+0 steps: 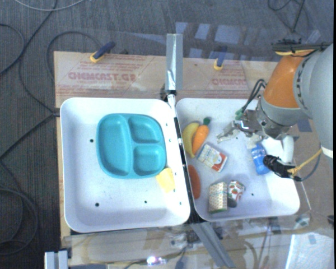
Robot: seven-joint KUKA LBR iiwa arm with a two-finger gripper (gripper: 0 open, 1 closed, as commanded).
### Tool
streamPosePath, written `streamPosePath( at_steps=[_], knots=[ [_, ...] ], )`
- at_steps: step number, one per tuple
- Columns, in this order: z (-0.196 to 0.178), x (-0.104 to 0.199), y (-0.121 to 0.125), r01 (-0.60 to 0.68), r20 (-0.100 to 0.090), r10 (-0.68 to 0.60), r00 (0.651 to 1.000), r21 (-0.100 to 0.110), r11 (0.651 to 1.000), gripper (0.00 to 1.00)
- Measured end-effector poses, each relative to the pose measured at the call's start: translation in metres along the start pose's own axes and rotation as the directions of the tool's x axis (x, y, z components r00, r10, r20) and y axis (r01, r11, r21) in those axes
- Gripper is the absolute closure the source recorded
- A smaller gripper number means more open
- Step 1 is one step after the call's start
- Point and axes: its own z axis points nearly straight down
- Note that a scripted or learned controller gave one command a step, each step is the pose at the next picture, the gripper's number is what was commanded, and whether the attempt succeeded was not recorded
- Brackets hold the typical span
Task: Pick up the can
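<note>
Table [101,72] bears two bins: left bin [78,206] holds blue tray [131,144]; right bin [280,200] holds can [217,197], carrot [199,139]; claw [235,129] above, spread unclear.

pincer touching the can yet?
Apart. The camera view shows the pincer in the upper part of the right bin, while the can lies near its front edge, with bare white floor and a juice carton between.

Even, bright overhead light; soft shadows, slight blur, mild glare.
</note>
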Motion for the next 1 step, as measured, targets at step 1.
streamPosePath(
  at_steps=[1],
  knots=[
    [0.0412,-0.0026,-0.0542,0.036,-0.004,-0.036,0.999,-0.031,0.999,0.0]
  ],
)
